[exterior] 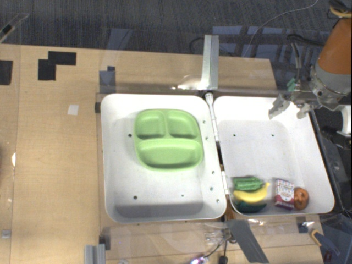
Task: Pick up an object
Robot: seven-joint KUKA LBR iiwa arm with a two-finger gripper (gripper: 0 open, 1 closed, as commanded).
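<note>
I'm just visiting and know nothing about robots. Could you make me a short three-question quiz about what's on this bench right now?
1. True or false: the green divided plate lies in the left bin.
2. Multiple choice: where in the right bin do the small items, such as the banana, sit? A) far edge B) centre C) near edge
3. Fill in: the hand is over the right bin's ____ right corner, apart from the items.

Key: 1 true. 2 C; the banana, a green item, a small packet and a brownish round item crowd the near edge. 3 far.
</note>
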